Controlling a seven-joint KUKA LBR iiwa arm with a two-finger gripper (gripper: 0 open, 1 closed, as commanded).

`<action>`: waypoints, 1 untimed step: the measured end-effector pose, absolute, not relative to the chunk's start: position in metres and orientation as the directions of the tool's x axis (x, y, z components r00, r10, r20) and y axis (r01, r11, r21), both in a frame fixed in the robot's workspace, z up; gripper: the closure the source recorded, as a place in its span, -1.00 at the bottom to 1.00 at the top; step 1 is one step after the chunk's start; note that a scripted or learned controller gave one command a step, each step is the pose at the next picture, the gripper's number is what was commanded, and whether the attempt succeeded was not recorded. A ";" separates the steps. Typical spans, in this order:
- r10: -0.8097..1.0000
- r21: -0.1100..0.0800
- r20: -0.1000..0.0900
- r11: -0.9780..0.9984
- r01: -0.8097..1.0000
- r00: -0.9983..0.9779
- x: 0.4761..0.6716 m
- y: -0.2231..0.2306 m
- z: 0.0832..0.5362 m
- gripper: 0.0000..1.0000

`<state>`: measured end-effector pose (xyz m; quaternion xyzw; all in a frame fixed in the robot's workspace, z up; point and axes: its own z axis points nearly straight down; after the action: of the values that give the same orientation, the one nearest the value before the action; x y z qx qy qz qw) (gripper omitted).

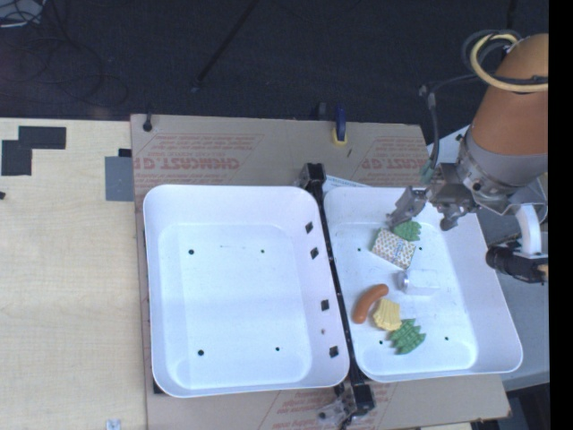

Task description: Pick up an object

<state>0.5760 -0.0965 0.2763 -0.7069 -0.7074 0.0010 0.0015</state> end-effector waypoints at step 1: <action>1.000 0.016 -0.004 0.001 1.000 -0.001 0.557 -0.113 0.511 -1.00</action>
<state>0.5573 -0.1127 0.5107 -0.7069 -0.7073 -0.0043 -0.0073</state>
